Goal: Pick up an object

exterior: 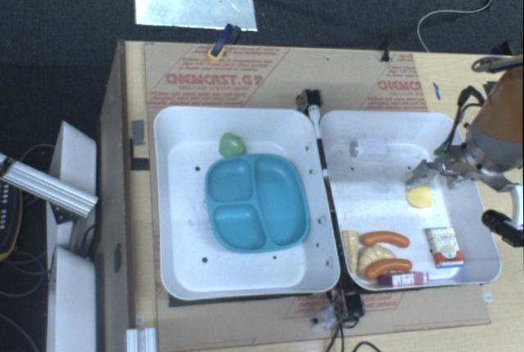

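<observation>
The gripper [426, 172] hangs just above a yellow lemon-like piece [420, 197] in the right bin [385, 125]; whether its fingers are apart, I cannot tell. The piece's long axis runs roughly left-right.

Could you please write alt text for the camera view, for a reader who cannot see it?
The arm's pincer hangs over the right bin by a yellow piece, with two sausages and a small carton nearer. The left bin holds a blue tray.

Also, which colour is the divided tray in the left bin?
Light blue, seen in the camera view: the tray.
</observation>
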Tool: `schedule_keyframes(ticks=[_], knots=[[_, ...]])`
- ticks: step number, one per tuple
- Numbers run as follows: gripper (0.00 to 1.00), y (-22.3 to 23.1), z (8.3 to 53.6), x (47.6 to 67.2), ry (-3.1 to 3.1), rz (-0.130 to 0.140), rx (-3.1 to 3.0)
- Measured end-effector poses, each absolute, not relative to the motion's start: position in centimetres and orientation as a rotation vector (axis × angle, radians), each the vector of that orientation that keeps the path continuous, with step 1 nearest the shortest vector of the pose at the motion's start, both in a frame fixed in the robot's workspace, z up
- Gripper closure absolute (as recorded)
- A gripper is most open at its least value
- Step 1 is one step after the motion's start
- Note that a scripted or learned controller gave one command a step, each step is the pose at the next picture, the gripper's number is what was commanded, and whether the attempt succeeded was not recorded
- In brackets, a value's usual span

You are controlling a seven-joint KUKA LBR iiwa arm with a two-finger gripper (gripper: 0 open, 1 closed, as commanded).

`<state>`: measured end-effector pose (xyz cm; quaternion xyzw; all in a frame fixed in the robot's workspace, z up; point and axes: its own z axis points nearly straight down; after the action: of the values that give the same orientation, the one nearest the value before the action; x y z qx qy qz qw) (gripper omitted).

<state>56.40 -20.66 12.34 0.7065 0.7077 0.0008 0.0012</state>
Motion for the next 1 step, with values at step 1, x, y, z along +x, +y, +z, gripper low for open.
schedule_keyframes(ticks=[1], knots=[[0.00,-20.63,12.82,56.69,2.224,0.003,2.216]])
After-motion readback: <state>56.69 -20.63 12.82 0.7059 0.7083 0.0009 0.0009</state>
